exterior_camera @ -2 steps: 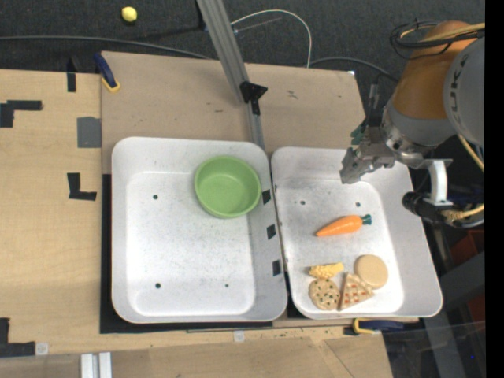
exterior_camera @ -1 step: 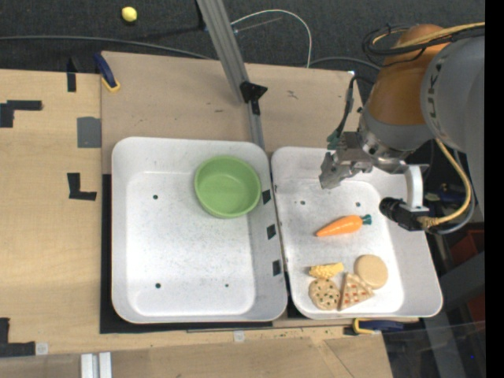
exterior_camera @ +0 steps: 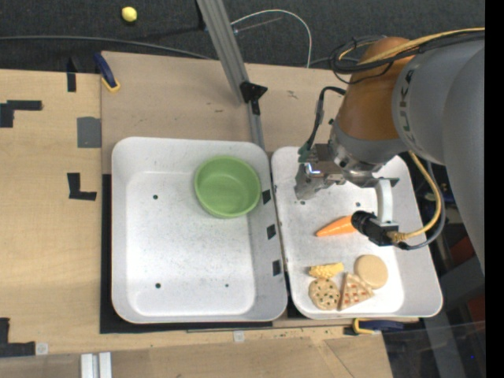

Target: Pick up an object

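**A:** Orange toy carrot (exterior_camera: 337, 227), tapered plastic — we log it as the likeliest pick target. It lies flat on the floor of the right-hand shallow white bin (exterior_camera: 417, 294), about mid-bin, with bare floor around it.

**B:** Why that one, in our judgement?

**A:** It sits apart from the cluster near the bin's front: a small yellow corn-like piece (exterior_camera: 326, 271), a round tan biscuit-like disc (exterior_camera: 371, 272), a speckled round cookie (exterior_camera: 323, 293) and a red-and-tan pizza-slice wedge (exterior_camera: 354, 291). Those four lie close together, some touching, so we expect fingers would have less room there.

**B:** Gripper position?

**A:** We note the grey two-finger gripper (exterior_camera: 309, 186) low over the back-left part of the same bin, near the wall shared with the left-hand bin (exterior_camera: 126, 211). It is behind and left of the carrot, not over it. We cannot tell whether the pincer is apart or together; nothing shows between it.

**B:** Axis of the carrot?

**A:** Long axis runs nearly left to right across the bin, slightly tilted. The pointed tip faces left, toward the shared wall; the thick end faces right, close to a black fitting on the arm. We judge a grip across the narrow width, near the thicker half, suits it best.

**B:** Left bin?

**A:** We record one round green plastic bowl (exterior_camera: 227, 186), upright, near its back-right corner.
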Robot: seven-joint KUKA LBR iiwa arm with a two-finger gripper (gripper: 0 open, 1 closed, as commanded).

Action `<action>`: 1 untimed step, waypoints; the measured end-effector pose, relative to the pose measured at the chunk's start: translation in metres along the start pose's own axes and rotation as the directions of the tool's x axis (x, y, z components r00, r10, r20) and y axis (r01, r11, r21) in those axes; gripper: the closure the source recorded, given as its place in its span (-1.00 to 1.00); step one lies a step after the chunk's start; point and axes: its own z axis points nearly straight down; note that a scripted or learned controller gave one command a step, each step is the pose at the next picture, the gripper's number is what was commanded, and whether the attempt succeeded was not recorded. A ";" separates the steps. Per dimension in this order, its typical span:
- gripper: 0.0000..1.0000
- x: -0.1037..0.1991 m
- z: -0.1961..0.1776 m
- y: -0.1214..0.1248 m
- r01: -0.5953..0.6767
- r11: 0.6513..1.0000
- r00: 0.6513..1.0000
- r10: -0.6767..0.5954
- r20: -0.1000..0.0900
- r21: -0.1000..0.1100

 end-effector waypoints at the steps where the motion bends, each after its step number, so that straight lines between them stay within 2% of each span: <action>1: 1.00 0.045 -0.010 -0.019 0.001 1.000 1.000 -0.001 -0.001 0.000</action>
